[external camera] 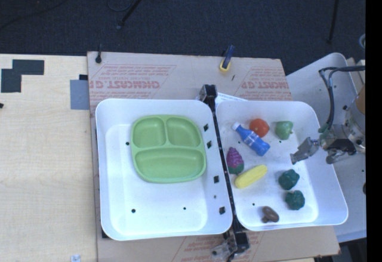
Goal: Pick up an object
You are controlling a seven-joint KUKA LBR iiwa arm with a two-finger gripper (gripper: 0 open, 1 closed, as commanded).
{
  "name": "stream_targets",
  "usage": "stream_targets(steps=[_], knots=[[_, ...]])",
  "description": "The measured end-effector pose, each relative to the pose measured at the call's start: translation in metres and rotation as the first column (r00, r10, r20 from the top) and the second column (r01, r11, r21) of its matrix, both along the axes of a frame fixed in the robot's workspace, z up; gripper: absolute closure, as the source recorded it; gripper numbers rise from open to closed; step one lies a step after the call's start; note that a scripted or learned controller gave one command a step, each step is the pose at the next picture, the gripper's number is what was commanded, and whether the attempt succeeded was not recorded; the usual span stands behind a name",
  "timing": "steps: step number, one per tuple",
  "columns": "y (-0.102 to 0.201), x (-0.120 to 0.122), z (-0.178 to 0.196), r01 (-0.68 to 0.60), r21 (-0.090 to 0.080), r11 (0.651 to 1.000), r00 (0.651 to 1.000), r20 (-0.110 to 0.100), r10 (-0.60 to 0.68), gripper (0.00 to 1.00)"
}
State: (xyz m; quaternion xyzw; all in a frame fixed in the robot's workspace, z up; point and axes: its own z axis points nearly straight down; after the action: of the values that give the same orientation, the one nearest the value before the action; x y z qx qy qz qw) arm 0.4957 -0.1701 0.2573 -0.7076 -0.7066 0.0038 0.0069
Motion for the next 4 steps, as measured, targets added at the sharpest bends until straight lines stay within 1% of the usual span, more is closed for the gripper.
stream_targets(steps=[1,2,3,4], knots=[[0.0,0.002,0.005,-0.002,-0.002,1.0,1.0,0.01,0.002,0.0],[-0.002,0.003,-0.04,-0.003,-0.001,1.0,1.0,0.006,0.003,0.0],[0.005,0.002,-0.104,-0.003,0.0,1.0,1.0,0.004,0.003,0.0],[0.003,0.007,-0.151,-0.003,0.0,1.0,1.0,0.006,0.003,0.0]])
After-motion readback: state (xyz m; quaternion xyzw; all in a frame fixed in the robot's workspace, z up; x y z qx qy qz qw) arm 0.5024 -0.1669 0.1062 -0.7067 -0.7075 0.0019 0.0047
